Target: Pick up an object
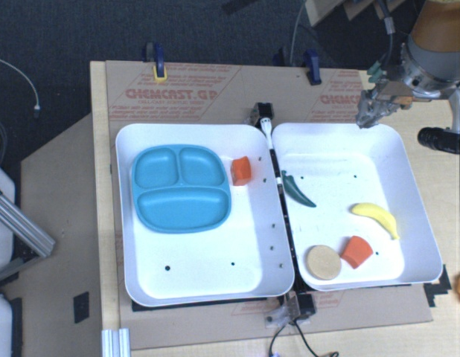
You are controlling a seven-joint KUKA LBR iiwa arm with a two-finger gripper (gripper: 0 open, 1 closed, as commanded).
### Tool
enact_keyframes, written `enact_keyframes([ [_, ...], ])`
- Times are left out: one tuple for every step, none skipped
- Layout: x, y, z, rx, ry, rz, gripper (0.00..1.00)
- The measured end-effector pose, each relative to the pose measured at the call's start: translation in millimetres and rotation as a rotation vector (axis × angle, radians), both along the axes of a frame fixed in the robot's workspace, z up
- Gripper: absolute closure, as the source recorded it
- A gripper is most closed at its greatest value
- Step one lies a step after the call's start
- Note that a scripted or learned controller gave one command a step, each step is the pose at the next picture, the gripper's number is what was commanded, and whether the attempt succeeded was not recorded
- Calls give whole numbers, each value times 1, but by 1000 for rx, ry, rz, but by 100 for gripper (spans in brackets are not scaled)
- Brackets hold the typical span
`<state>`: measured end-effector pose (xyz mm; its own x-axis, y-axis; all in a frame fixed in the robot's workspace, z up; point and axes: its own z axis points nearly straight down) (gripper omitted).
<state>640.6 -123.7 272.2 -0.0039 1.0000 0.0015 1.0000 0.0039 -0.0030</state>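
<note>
My gripper (373,116) hangs above the far rim of the right bin (409,162), at its back corner, and nothing sits between or under it. I cannot tell from this slanted view how it is set, so I make no claim there.

Nothing has been picked yet, as far as I can judge: every object lies flat in a bin. Nearest to me, down and toward the middle of the bench, is the green pepper (297,190), lying just beside the seam between the bins. Further toward the front from me, the yellow banana (377,218) rests near the bin's outer side. Beyond it, close to the front wall, sit the red block (356,251) and the tan round disc (323,262), just beside each other, possibly touching.

Well away from me, across the seam in the left bin (193,274), lie the blue divided plate (181,187) and a small orange block (241,170) just beside the plate's edge.

What is left is the whole job: choose a target, move over it, descend, grip and lift.
</note>
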Motion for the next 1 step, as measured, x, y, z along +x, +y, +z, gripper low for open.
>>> enact_keyframes([
  [-32, 44, -18, 1, 2, 0, 100],
])
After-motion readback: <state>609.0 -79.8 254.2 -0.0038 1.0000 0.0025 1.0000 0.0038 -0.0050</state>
